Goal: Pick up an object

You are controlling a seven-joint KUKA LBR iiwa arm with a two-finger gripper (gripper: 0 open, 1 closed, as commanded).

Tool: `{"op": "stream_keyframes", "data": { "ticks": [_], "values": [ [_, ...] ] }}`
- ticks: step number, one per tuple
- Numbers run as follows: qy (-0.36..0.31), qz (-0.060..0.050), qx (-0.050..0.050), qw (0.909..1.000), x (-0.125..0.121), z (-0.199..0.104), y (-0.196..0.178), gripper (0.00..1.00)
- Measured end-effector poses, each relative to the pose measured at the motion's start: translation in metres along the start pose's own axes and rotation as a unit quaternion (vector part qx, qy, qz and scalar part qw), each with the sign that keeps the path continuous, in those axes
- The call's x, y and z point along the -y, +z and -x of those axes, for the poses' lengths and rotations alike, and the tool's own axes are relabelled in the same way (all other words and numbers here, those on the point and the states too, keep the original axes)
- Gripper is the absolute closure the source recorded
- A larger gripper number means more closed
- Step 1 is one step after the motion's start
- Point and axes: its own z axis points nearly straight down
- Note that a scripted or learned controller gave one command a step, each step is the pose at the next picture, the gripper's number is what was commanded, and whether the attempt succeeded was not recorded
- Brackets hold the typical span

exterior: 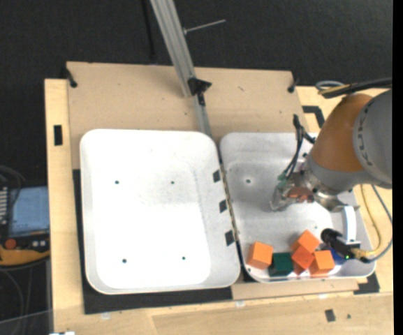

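The candidates for picking all lie along the near edge of the right bin [250, 160]: a lone orange block [260, 254], a green block [281, 264] touching it, and a cluster of three orange blocks [306, 255] crowding toward the near right corner. The gripper [283, 198] hangs over the bare middle of that bin, apart from every block, with nothing visibly in it. I judge this to be the approach step, with no target reached yet. The next move calls for travel toward the near edge and a descent on one block; the lone orange one looks the least crowded. Whether the claw is released or clenched cannot be told, as the arm [365, 142] overhangs it and the detail is small. The left bin [152, 208] plays no part.
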Motion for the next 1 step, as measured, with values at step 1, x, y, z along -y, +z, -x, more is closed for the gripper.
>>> {"op": "stream_keyframes", "data": {
  "ticks": [1],
  "values": [
    [-0.009, 0.001, 0.002, 1.0, -0.0012, -0.0022, -0.064, 1.0]
  ]
}}
